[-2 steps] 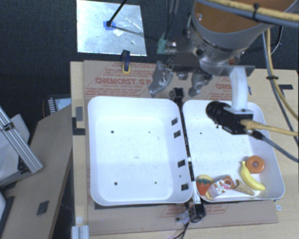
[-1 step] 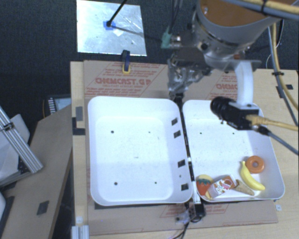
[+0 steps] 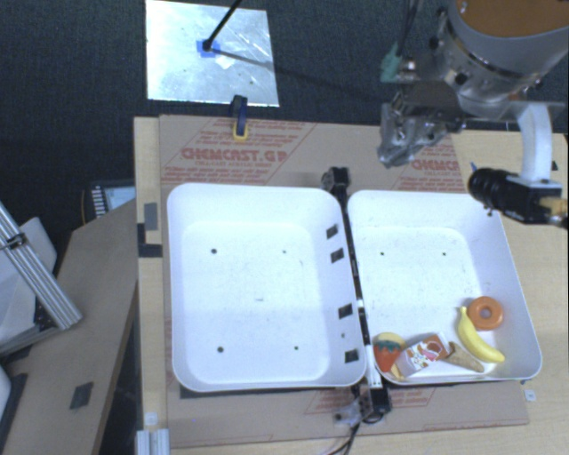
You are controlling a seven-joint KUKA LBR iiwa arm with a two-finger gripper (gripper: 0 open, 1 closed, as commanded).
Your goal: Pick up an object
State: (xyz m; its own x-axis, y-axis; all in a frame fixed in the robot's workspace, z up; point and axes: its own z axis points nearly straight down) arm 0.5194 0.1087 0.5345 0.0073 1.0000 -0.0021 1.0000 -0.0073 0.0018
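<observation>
Your gripper [image 3: 402, 147] hung above the right bin [image 3: 427, 222] — whether clenched, I couldn't tell. Next it needed lowering toward the banana [image 3: 477, 338] — approach stage, I judged.

The robot arm [image 3: 498, 44] is big and round, made of shiny grey metal. Near its top there is a wide orange band [image 3: 507, 13] that wraps around it. Under the band the metal gets lumpy, with silver blocks and little bolts joined together. A small green part [image 3: 391, 64] sticks out on one side. Thin dark cables run up beside it. The gripper [image 3: 402, 142] is grey and silver, shiny like a spoon, with darker bits between the bright ones. A white curved piece [image 3: 536, 142] comes off the arm, smooth like a plastic pipe. At its end sits a black round part [image 3: 507, 193] shaped like a short tube
</observation>
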